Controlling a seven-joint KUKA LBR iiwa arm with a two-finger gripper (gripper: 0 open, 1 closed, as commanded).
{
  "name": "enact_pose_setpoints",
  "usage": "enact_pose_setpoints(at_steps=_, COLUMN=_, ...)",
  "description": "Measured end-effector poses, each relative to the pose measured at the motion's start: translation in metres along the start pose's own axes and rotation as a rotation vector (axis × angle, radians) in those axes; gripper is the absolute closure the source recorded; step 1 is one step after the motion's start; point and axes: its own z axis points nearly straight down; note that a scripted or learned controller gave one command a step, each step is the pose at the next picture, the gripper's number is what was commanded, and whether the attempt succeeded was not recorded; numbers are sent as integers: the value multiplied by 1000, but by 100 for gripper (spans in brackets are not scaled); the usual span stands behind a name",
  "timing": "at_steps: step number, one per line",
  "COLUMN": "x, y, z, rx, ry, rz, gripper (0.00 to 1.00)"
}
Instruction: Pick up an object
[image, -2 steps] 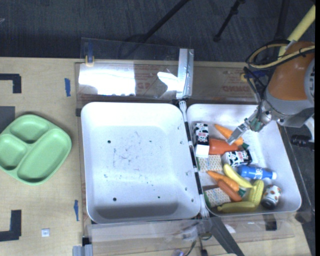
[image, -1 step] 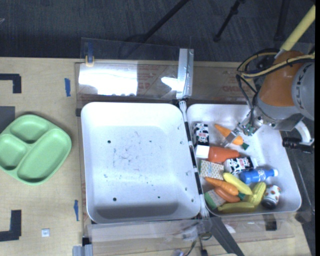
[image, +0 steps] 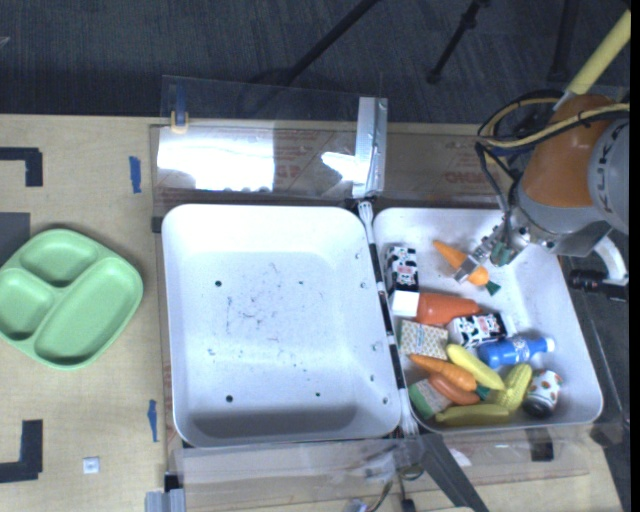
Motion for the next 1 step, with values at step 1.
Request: enact_pose_setpoints(at_steps=1, x=29, y=34, z=-94, rx=5, ry=7, rz=-112, gripper=100)
